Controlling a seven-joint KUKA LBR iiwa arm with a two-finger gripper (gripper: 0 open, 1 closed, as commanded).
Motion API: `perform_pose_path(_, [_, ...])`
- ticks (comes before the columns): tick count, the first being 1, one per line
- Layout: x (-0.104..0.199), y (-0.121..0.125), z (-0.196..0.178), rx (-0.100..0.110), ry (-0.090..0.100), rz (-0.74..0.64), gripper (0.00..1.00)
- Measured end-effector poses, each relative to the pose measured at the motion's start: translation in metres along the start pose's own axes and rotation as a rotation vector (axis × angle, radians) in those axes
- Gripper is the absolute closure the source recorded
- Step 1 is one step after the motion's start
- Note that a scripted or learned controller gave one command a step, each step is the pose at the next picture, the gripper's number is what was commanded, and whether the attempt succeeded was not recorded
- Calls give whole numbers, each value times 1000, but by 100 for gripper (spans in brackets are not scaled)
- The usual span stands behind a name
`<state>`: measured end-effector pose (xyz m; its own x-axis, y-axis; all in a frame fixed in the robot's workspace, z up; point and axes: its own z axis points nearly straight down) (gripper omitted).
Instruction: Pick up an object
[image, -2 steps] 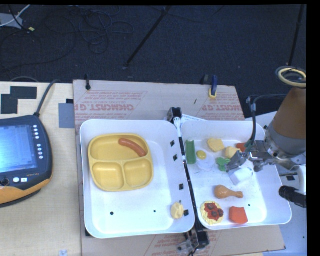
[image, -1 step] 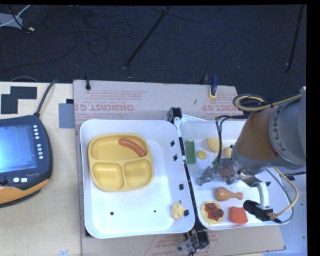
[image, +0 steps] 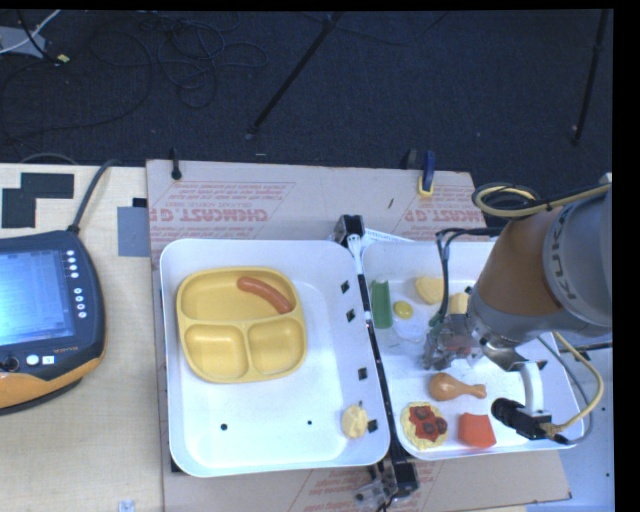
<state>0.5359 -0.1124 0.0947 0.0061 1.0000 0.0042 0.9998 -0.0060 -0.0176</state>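
Right bin (image: 400, 262): tool (image: 441, 348) just above the drumstick (image: 455, 385).

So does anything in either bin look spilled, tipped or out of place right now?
Nothing looks spilled or broken. The one oddity is a pale yellow lump lying loose in the left bin, hard against the divider, while the hot dog sits in the yellow tray. The other toy food is scattered flat in the right bin.
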Motion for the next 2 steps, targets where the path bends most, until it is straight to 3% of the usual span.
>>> perform_pose_path(1, [86, 9, -130, -19, -2, -16, 100])
perform_pose_path(2, [111, -22, -266, -18, -5, -11, 100])
